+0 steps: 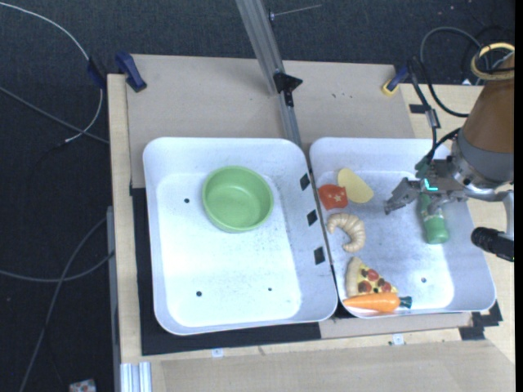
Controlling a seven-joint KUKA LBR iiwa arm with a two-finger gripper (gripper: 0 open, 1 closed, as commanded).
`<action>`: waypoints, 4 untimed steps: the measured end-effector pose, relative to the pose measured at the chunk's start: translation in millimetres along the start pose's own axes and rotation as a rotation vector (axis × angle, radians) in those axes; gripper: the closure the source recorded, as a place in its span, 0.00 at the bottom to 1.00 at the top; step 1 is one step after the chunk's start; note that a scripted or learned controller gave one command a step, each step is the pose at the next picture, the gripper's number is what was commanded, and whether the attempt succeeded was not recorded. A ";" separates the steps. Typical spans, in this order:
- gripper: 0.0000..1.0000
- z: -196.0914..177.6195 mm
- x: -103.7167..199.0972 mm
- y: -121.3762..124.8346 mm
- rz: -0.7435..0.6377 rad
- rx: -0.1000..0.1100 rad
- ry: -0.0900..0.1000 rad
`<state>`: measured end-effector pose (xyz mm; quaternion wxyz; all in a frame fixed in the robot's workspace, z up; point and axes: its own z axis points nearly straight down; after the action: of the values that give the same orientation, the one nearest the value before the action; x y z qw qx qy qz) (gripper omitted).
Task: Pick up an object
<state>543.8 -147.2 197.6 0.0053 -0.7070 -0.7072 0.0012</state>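
My gripper [420, 202] hangs over the right bin [466, 288], near its right side, with its fingers spread open. One dark finger [400, 197] points left over bare bin floor. A green bottle-like object [436, 226] lies just in front of the gripper, its upper end close under the other finger, and I do not see it clamped. Further left in the same bin lie a yellow piece [355, 185], a red piece [333, 195], a croissant [349, 229], a pizza slice [365, 279] and a carrot [374, 303].
The left bin [172, 292] holds a green bowl [237, 198]. A metal pole [263, 39] slants down to the divider between the bins. Cables run at the back right, and blue clamps [129, 70] sit on the bench's far corners.
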 end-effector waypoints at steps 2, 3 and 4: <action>0.00 46.5 5.8 -7.1 0.001 0.006 0.001; 0.00 97.5 6.2 -6.2 0.003 -0.003 0.000; 1.00 82.7 6.2 -4.8 0.002 -0.009 -0.002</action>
<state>538.3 -140.6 115.1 0.0015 -0.7076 -0.7066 -0.0016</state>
